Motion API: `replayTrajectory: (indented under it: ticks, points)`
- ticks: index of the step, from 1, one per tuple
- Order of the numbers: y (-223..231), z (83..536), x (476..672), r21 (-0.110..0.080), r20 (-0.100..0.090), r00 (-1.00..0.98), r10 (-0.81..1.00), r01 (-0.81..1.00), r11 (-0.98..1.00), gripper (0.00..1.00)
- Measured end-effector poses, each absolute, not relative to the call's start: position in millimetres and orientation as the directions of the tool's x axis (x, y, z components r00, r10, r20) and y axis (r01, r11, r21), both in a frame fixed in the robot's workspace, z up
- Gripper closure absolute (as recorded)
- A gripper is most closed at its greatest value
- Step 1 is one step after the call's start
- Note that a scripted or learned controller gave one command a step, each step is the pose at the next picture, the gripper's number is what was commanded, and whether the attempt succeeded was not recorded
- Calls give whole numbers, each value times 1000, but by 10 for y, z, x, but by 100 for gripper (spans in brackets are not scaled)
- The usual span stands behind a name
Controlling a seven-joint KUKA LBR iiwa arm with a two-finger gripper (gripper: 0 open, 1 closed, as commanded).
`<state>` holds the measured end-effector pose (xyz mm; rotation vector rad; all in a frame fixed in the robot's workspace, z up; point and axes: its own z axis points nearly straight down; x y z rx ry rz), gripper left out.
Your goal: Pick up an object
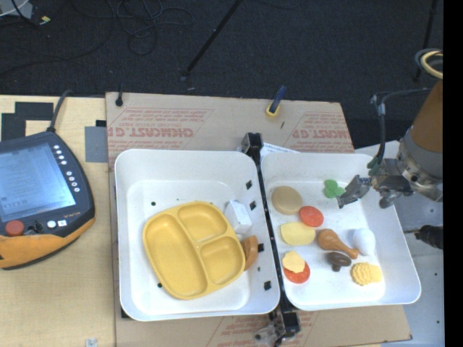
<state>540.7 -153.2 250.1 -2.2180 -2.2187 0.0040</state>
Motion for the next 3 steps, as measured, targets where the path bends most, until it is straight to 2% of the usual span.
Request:
replayTrajectory:
  ticks: [1,2,3]
  points:
    - [-771,2522,5227,-7,5,-7,1000,1000,7,0]
    - [-819,2608,5229,-10,2,0,1000,1000,0,100]
    - [-132,2134,4739,-14,4,-4,1000,1000,4,100]
